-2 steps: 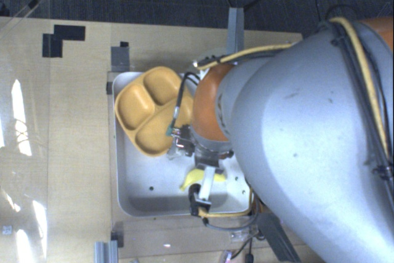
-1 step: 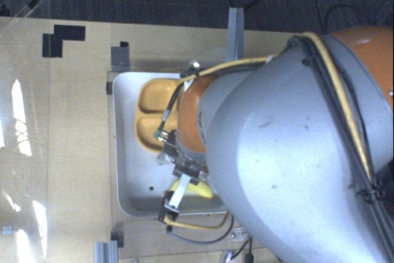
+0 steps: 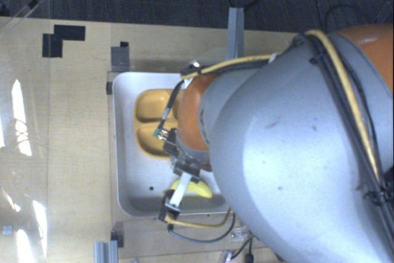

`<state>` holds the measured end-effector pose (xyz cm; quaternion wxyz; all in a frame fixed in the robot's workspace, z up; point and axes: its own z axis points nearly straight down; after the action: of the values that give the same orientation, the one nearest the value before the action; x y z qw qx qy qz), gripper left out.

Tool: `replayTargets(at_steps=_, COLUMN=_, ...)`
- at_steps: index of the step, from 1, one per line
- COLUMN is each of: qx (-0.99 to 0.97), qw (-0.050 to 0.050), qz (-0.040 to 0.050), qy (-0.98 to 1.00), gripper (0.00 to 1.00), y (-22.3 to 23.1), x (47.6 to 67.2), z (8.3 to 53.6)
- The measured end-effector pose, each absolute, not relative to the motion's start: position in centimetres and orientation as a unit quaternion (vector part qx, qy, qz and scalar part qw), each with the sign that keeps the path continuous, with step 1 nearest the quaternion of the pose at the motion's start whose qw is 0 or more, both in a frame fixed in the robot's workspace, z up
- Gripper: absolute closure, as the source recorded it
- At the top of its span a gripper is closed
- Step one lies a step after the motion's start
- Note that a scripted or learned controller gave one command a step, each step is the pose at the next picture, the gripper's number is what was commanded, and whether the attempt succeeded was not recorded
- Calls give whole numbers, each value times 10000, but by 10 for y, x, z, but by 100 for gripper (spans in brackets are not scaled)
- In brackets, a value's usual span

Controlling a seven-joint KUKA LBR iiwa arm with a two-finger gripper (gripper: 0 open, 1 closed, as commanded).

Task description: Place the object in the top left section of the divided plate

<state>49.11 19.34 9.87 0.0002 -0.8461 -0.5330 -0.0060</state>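
A yellow divided plate (image 3: 152, 122) lies in the left white bin (image 3: 126, 151), toward its far left side; two of its sections show and the arm covers the rest. A yellow object (image 3: 200, 189) lies on the bin floor near the front wall, partly under the arm. My gripper (image 3: 184, 164) hangs over the bin between the plate and the yellow object, seen from above below the orange band (image 3: 189, 117). Nothing shows in its grasp.
The grey arm covers the right bin and most of the right half of the view. A bare patch of bin floor (image 3: 138, 185) lies in front of the plate. Metal posts (image 3: 236, 31) stand at the bin's edges.
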Motion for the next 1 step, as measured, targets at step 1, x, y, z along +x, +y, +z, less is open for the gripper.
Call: replayTargets(at_steps=1, qx=-9387, qw=-12, qz=-69, qy=-3447, gripper=100, y=234, x=492, z=90)
